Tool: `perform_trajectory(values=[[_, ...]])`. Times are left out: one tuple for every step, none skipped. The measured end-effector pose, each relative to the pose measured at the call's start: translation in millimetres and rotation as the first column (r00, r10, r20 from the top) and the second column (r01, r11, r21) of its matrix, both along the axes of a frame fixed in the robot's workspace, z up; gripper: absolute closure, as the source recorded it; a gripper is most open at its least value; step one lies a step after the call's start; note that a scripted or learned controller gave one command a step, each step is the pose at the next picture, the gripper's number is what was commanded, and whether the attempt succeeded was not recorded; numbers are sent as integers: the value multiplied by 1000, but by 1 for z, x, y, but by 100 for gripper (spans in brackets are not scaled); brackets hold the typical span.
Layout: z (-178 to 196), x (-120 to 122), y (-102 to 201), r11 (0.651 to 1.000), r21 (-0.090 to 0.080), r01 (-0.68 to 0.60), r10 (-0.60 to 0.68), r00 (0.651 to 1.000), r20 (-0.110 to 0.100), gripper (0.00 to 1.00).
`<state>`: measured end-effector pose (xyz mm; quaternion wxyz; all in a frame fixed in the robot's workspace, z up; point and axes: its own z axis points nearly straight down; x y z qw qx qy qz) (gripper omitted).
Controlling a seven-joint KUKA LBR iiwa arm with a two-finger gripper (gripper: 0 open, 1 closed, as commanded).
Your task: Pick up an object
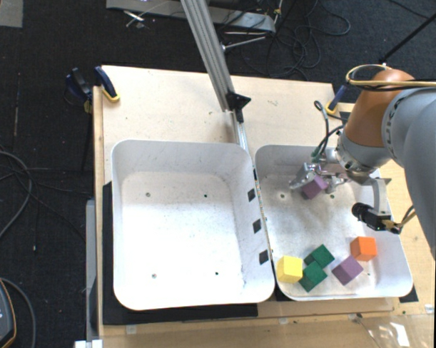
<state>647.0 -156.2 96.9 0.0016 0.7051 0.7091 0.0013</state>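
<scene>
The tool (pixel 316 177) is sitting in the right bin (pixel 290 161), its fingers gripping a purple block (pixel 314 187). Yellow (pixel 290 268), green (pixel 316 266), purple (pixel 347 270) and orange (pixel 363 247) blocks are lying near that bin's front edge, well apart from the tool.

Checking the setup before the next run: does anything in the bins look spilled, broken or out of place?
Nothing stands out. The gripper holds a purple block in the right bin; the other blocks sit grouped near its front edge.
</scene>
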Motion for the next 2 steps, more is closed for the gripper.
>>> perform_trajectory(values=[[9,-1,-2,1000,-2,2,-2,1000,-1,100],[103,-44,65,1000,2,-2,2,1000,3,100]])
